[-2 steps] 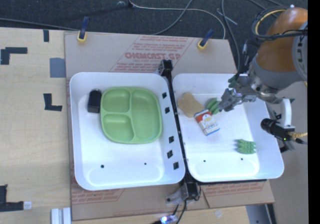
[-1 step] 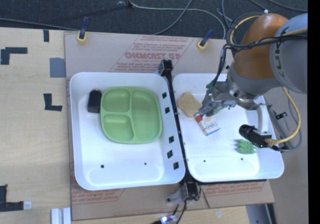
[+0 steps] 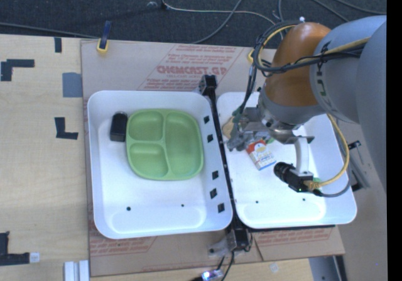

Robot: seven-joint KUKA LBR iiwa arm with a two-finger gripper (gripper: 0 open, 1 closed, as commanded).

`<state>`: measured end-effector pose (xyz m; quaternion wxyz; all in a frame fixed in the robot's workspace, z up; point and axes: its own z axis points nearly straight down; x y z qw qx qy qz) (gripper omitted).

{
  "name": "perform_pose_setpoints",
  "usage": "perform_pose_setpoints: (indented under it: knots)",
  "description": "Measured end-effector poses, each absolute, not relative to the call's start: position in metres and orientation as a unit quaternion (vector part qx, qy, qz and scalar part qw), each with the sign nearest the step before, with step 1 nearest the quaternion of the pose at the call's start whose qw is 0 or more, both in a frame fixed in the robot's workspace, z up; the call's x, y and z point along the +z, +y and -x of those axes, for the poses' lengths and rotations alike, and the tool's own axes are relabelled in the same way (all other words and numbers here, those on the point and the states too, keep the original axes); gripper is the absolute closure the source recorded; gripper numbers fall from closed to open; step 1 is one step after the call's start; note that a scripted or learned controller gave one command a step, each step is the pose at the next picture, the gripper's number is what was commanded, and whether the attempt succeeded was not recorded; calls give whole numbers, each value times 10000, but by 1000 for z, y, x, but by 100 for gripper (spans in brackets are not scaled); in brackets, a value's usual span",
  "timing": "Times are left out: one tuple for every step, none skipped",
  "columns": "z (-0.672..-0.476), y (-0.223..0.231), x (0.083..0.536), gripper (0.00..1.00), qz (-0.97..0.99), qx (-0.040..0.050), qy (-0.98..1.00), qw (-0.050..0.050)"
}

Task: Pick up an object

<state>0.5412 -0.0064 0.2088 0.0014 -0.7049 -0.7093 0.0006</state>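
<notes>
Small printed carton, red and white, lies flat near the middle of the right bin, partly under the gripper; it looks light and stiff with slick faces, so I would judge a pinch across its short sides the surest hold. The gripper hangs low by the bin's left wall, just beside the carton, and whether it is open or closed I cannot tell. The left bin holds a green divided plate with a black block touching its left edge; both bins sit on a cardboard sheet over the wooden bench.
</notes>
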Motion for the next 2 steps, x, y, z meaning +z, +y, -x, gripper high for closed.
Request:
perform_pose_setpoints:
  knots:
    - [-538, 50, 205, 100, 7052, 8, -7090, 12]
    - [-519, 99, 206, 100, 7049, 10, -7093, 17]
